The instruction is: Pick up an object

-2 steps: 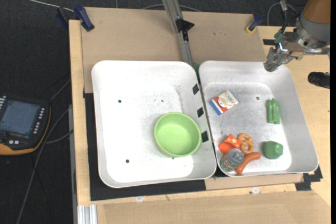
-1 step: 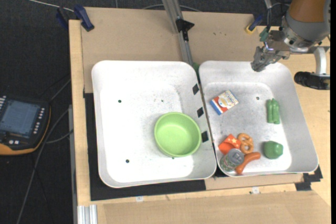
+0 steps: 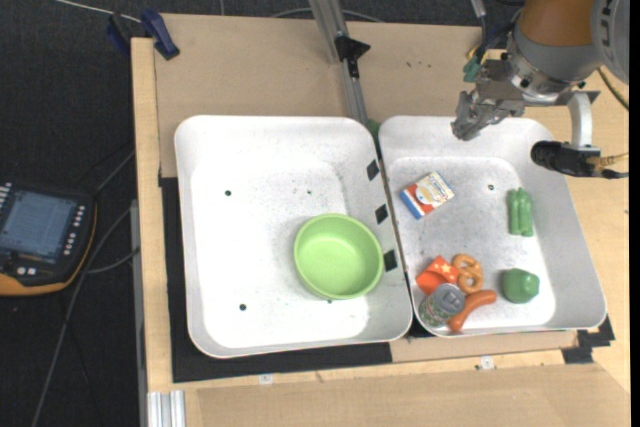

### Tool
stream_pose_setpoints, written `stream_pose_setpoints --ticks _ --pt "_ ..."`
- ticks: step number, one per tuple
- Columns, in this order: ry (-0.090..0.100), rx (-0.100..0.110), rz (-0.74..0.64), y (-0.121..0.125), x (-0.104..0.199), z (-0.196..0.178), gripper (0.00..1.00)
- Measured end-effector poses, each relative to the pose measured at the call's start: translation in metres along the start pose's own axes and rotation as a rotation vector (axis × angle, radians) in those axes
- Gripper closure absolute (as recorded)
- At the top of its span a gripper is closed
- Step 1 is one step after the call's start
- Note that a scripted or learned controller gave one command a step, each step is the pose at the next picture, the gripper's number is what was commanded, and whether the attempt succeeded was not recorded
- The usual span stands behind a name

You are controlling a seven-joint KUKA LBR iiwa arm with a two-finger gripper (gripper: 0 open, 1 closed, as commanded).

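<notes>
Hovering over the back rim of the right bin (image 3: 560, 215), the tool (image 3: 468, 125) is dark and blurred; whether it is apart or together cannot be told, and nothing shows clamped in it. Candidate objects lie in that bin: a small carton (image 3: 426, 193) with red, white and blue print too small to read, a green cylinder (image 3: 520, 212), a green lump (image 3: 520, 286), a pretzel (image 3: 466, 268) and a sausage (image 3: 470, 307) overlapping. A green bowl (image 3: 338, 257) sits in the left bin (image 3: 250, 175).

fixed camera above bench (image 3: 250, 45), slanted down on both bins (image 3: 260, 140).
</notes>
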State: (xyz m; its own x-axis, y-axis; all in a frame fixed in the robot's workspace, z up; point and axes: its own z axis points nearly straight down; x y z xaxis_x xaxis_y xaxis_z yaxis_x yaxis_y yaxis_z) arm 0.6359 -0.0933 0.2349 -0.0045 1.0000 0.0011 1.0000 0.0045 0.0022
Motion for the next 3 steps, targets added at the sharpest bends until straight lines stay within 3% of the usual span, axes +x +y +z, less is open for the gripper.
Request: stream_pose_setpoints --ticks 2,3 --pt "0.001 0.002 -0.001 -0.015 0.109 -0.011 1.0" --pt "0.0 0.003 0.0 -0.026 0.158 0.003 1.0"
